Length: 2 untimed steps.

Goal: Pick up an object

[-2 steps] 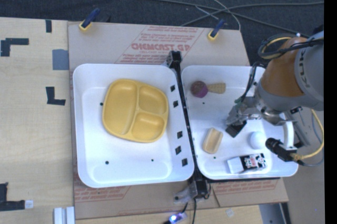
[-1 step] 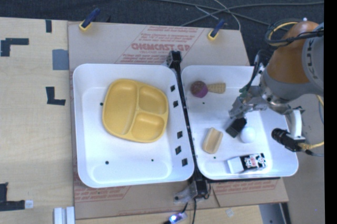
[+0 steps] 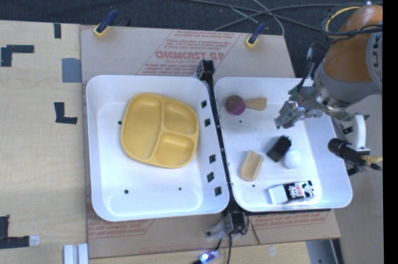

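The right bin [image 3: 323, 132] holds several small objects: a toy ice cream cone with a purple scoop [image 3: 244, 105], a tan bread-like piece [image 3: 251, 166], a black block [image 3: 278, 148], a white ball [image 3: 292, 158] and a small black-and-white carton [image 3: 292, 192] lying flat near the front rim. My gripper [image 3: 287, 118] hangs over the right bin's upper right part, just above and right of the black block. Nothing shows between its fingers.
A yellow divided plate [image 3: 159, 130] lies in the left bin [image 3: 106, 145]. Black clips run along the wall between the bins. Yellow clamps [image 3: 106, 23] hold the cardboard sheet at the back. Cables cross the dark floor behind the bench.
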Tool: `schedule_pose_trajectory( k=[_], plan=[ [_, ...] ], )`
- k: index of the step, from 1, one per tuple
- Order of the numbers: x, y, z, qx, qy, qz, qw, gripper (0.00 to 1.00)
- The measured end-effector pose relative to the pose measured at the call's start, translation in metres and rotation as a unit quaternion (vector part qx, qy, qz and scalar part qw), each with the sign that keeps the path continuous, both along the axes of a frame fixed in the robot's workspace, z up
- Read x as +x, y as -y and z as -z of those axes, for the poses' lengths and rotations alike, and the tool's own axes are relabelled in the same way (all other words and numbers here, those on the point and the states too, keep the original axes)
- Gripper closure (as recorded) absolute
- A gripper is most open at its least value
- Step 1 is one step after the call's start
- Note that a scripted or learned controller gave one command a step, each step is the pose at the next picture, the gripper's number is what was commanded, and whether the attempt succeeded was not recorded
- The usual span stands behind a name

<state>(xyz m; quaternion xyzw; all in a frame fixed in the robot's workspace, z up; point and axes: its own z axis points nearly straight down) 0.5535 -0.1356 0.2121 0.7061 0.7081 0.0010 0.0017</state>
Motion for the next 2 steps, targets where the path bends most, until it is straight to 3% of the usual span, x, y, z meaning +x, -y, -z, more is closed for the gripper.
schedule_pose_trajectory(
  k=[1, 2],
  plan=[
    [0.001, 0.0, -0.045, -0.0002, 0.0, 0.0, 1.0, 1.0],
    [0.019, -0.046, -0.031, 0.0002, -0.002, -0.001, 1.0, 1.0]
  ],
)
